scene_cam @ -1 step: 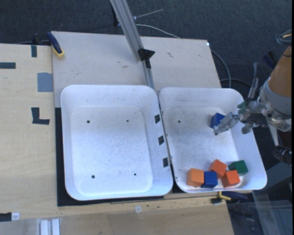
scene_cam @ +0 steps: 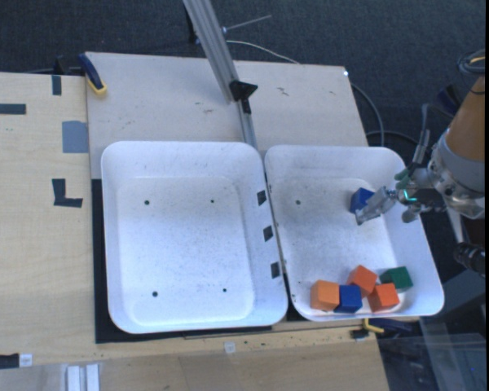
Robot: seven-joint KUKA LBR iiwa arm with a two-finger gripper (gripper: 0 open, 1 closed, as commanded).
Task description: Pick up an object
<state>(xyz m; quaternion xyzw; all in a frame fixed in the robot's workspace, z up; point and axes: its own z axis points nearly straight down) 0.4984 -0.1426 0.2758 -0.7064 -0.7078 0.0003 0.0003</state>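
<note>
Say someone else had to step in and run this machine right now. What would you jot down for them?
Hand: over the right bin, close by a blue block. Whether it grips the block is unclear from this view.
Other blocks: two orange, a second blue, a red-orange and a green, clustered at the right bin's near edge.
Left bin: speckled white floor.
Done: the arm has reached the blue block.
Left: confirm a grip, then lift the block.

A metal rail (scene_cam: 214, 39) was laid slantwise across the bench (scene_cam: 33, 218); a yellow-tipped clamp (scene_cam: 92, 75) was placed near its far corner.
</note>
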